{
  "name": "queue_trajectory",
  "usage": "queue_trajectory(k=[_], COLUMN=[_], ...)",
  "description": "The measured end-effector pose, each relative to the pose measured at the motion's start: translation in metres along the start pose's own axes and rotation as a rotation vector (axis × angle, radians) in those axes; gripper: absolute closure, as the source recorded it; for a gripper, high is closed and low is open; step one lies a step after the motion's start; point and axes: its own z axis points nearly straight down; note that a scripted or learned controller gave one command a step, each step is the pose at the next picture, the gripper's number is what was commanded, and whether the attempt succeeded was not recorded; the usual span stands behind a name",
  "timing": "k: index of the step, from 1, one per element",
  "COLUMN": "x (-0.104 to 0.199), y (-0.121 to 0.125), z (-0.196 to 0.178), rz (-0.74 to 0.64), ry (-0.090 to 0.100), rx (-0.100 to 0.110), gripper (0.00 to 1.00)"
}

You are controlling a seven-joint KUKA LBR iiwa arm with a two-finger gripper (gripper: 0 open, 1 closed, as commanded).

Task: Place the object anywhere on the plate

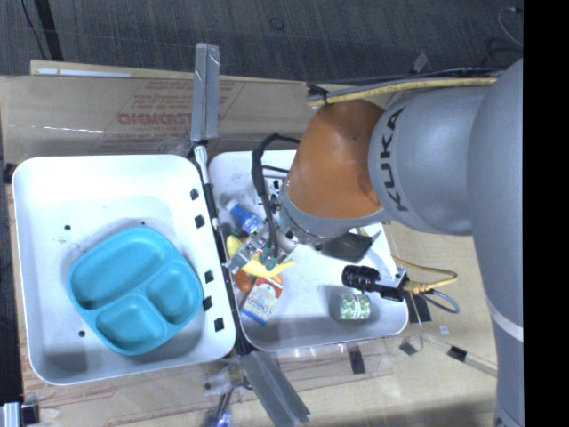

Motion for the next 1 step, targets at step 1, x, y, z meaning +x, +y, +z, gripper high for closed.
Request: queue_trajectory(k=[1], x=[0.0654], y=[0.0505], z=[0.0020], rz=[0.029], ry=[-0.001], rx=[-0.001], gripper=[1.00])
